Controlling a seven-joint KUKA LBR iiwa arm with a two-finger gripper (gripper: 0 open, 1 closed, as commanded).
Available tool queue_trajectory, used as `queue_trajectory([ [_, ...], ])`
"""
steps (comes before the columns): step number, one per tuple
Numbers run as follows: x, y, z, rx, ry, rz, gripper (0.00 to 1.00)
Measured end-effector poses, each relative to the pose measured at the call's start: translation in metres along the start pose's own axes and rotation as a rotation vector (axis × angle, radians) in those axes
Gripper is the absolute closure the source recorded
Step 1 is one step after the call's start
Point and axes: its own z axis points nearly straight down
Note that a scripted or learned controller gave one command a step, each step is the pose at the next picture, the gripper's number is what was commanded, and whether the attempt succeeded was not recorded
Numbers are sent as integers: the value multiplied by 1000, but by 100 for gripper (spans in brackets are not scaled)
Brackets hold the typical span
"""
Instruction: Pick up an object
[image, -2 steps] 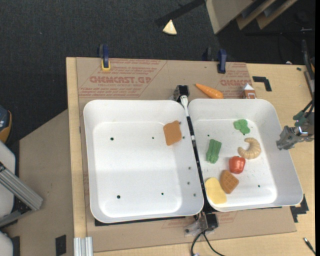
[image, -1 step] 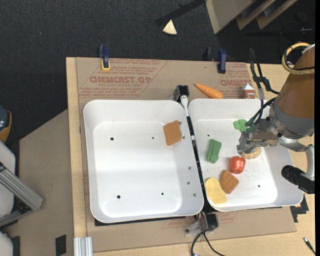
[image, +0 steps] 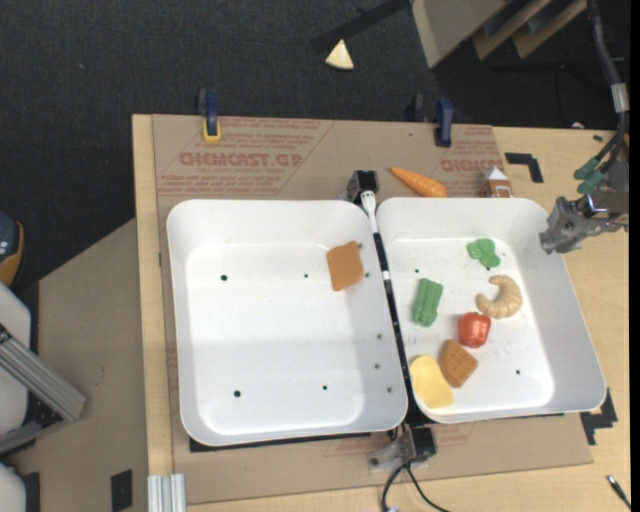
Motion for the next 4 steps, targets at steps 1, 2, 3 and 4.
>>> queue_trajectory([
  [1, -25, 2, -130, 1, -2, 3, 100],
  [2, -91, -5, 79, 37, 5, 7, 100],
  [3, -106, 1, -86, 0, -6, 2, 100],
  [4, -144, 1, -124, 12, -4, 5, 100],
])
